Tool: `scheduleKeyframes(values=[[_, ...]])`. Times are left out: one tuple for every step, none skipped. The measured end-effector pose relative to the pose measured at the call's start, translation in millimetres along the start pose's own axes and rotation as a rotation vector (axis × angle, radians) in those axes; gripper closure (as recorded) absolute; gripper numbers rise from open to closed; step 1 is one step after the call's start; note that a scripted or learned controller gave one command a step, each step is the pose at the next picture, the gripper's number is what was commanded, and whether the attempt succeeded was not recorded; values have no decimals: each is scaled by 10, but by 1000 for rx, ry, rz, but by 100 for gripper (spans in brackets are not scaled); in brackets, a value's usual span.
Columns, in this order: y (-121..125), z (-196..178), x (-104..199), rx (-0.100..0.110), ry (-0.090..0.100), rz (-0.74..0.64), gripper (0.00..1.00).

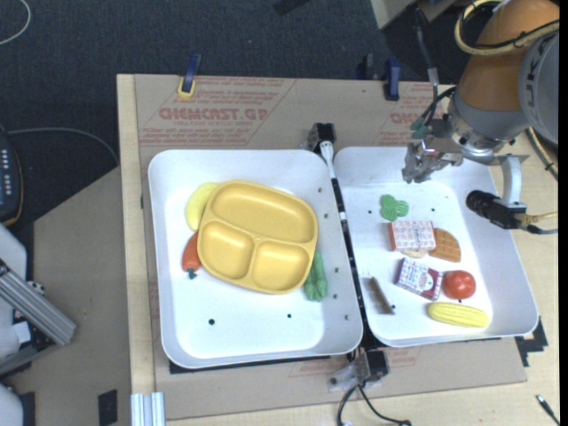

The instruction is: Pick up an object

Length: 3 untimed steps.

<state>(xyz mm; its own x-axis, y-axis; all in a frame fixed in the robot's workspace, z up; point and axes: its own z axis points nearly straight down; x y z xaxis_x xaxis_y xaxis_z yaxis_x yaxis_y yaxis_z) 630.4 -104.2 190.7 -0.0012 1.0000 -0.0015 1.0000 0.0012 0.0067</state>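
Observation:
My gripper hangs over the far part of the right bin, with nothing visibly between its fingers. Just below it lies a small green piece. Further toward the front are a red-and-white packet, a brown bread slice, a second patterned packet, a red tomato, a yellow corn cob and a dark brown stick.
The left bin holds an upturned yellow sectioned tray. A yellow item, a red-orange pepper and a green vegetable peek out around it. A black divider separates the bins.

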Motion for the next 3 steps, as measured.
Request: scheduleKeyframes(values=[[17,-372,0,0,0,0,100],[89,-269,497,7,4,-4,100],[171,-192,1054,6,4,-5,100]])
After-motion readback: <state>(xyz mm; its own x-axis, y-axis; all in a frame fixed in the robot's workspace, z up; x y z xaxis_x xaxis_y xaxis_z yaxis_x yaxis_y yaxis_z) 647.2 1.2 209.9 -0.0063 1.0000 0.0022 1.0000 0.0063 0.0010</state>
